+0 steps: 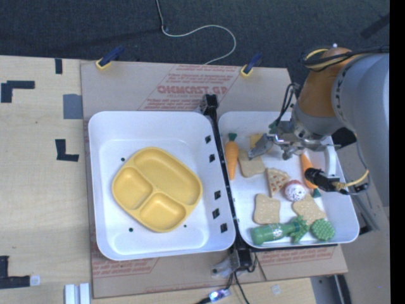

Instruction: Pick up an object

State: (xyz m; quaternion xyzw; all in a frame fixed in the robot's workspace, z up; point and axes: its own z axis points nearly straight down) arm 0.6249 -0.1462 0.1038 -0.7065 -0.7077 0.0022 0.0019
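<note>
My gripper hangs low over the back of the right bin, open, with nothing between its fingers. Its left fingertip is just above a bread slice and beside a yellow cheese piece. An orange carrot lies along the bin's left wall. Below the gripper sit a pizza wedge and a red-and-white ball. Two more bread slices, a green toy and a broccoli piece lie toward the front.
The left bin holds a yellow divided plate. A second orange carrot lies under the wrist at the right. The grey arm covers the right bin's back right corner. A black divider separates the bins.
</note>
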